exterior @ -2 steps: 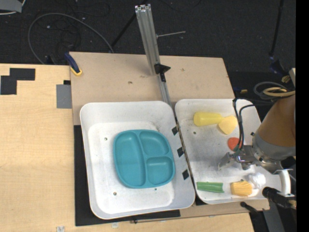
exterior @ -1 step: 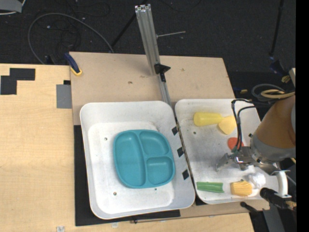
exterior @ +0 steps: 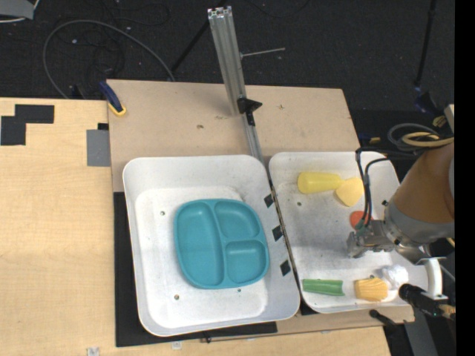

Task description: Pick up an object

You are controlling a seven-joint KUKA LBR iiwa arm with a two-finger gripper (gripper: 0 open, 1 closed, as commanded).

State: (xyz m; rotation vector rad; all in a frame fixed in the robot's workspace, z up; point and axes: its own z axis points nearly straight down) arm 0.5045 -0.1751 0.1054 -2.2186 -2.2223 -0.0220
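The right bin [exterior: 319, 221] holds several small things. A yellow piece [exterior: 320, 182] lies at its back, with a paler yellow lump [exterior: 350, 192] beside it. A small red-orange thing [exterior: 358, 218] peeks out next to the arm. Along the front edge lie a green piece [exterior: 322, 287] and a yellow ridged piece [exterior: 372, 290] next to something white [exterior: 393, 276]. My gripper [exterior: 361, 242] is low in the right bin, just in front of the red-orange thing. The left bin [exterior: 148, 191] holds a teal divided plate [exterior: 220, 242].
A metal post [exterior: 231, 58] rises from behind the bins. Black clips [exterior: 277, 232] sit along the seam between the two bins. A black cable [exterior: 364, 176] runs down over the right bin to the wrist. The arm [exterior: 423, 199] covers the bin's right side.
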